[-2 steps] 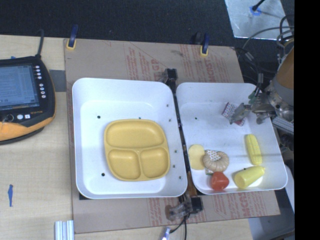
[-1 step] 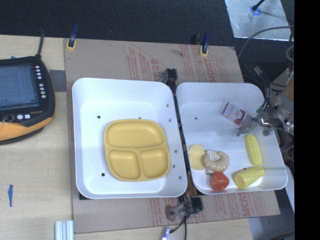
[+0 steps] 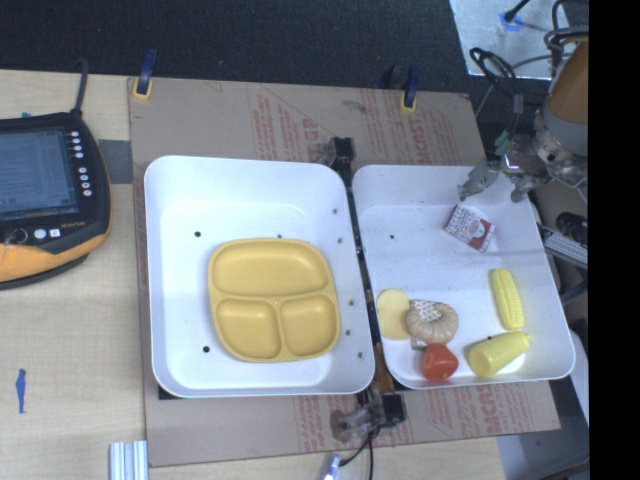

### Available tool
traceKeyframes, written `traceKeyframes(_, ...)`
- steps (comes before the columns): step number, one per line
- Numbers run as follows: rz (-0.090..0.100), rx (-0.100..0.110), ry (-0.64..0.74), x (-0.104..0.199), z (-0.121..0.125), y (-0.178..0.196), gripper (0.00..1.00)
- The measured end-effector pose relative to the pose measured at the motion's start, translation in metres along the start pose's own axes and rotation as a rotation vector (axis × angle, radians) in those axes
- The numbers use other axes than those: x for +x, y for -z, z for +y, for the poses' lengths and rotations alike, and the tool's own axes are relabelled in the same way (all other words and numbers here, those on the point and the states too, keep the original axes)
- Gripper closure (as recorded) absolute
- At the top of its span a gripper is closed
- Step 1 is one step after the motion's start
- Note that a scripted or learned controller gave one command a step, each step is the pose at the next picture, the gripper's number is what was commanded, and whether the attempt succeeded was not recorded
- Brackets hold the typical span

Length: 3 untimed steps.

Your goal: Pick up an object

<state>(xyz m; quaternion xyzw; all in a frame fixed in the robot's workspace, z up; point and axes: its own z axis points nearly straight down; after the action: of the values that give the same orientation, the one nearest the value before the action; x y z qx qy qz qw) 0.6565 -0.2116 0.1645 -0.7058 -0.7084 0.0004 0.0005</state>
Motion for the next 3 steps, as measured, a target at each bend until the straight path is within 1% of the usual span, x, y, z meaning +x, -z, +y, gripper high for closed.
traceKeyframes(1,0.0,0.001,-0.001,0.0,-0.101,0.043,0.0)
traceKeyframes(2,0.0,0.004,0.002,0.001,-0.132,-0.029,0.0)
traceKeyframes(3,-0.001,0.004,0.004,0.0,-0.132,-0.018,1.0)
